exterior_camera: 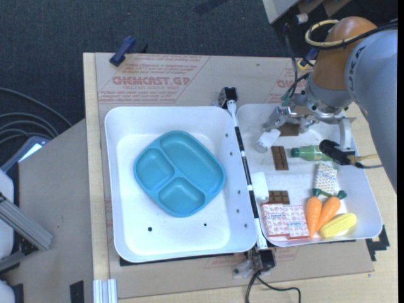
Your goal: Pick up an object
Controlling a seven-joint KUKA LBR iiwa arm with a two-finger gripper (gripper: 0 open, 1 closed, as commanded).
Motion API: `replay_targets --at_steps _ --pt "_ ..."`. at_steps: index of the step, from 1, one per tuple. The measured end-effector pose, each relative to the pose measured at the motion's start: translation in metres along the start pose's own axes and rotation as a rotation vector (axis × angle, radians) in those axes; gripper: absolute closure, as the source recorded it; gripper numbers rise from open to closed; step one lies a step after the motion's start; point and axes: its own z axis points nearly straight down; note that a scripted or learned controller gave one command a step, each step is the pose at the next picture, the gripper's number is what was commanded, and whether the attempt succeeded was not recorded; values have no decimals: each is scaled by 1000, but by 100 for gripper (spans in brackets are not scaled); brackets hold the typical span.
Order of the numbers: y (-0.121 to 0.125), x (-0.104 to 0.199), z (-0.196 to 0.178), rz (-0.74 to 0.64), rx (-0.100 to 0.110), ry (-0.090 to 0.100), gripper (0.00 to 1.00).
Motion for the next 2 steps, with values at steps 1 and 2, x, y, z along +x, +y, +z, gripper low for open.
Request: replay_targets --at_steps 1,2 --pt "-45 18 3 2 -18 -4 0" --pt "-53 13 3 1 -20 0 0"
